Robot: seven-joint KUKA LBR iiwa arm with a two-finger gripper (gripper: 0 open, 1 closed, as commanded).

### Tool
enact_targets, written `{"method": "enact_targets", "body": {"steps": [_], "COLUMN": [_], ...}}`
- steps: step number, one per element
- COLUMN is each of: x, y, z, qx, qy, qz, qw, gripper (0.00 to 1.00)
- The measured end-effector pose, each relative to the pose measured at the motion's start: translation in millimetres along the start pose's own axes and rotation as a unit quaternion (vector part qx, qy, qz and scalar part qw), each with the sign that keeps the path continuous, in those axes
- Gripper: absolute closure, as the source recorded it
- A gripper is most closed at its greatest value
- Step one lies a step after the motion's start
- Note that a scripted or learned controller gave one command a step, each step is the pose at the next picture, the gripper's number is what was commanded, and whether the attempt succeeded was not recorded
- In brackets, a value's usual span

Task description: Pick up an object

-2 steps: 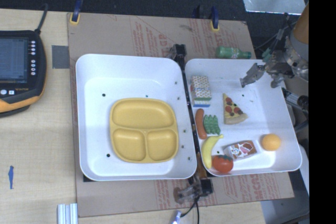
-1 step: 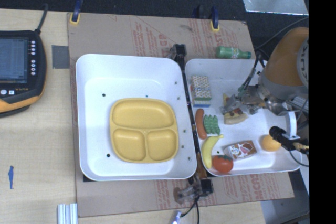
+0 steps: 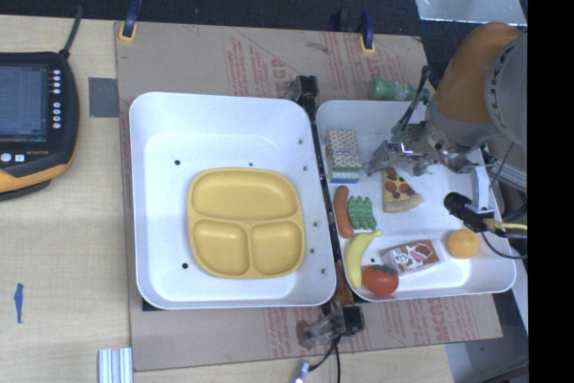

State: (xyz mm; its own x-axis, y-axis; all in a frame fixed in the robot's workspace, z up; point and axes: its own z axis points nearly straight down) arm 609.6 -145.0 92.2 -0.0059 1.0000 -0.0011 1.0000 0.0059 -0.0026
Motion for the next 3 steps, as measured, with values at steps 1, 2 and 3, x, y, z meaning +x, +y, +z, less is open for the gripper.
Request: {"method": "enact_targets", "body": {"steps": [1,2,3], "x": [-16.7,20.6,-25.3], "y": [-20.8,-44.8,32.7], "z": [0.6,-0.1,0.0], "qx": [0.001,0.001,-0.001], "qy": [0.000,0.000,0.001], "qz": [0.001,0.000,0.001], "qw": [1.0000,1.0000,1.0000], "gripper": [0.00,0.00,0.00]}}
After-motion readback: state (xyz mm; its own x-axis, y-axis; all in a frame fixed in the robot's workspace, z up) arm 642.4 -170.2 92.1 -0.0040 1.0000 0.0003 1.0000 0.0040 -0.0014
